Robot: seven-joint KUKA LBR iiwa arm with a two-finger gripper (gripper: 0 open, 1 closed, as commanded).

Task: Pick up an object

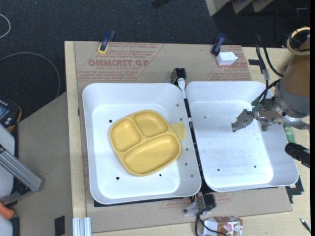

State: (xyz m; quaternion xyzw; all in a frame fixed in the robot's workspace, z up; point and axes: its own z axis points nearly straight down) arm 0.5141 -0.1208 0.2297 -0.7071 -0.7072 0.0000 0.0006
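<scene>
One yellow tray (144, 142) lies in left bin (93, 132); tool (246, 119) hangs over right bin (236, 90), nothing held, finger state unclear. Cross divider, pinch tray's raised rim.

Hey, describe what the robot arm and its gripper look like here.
The grey arm carries an orange-brown band above the wrist, with black cables looping alongside it. Its two-finger gripper is dull grey metal, with slim angular fingers extending from a darker mounting block.

Gripper (242, 120) low — wrist tilted left
</scene>
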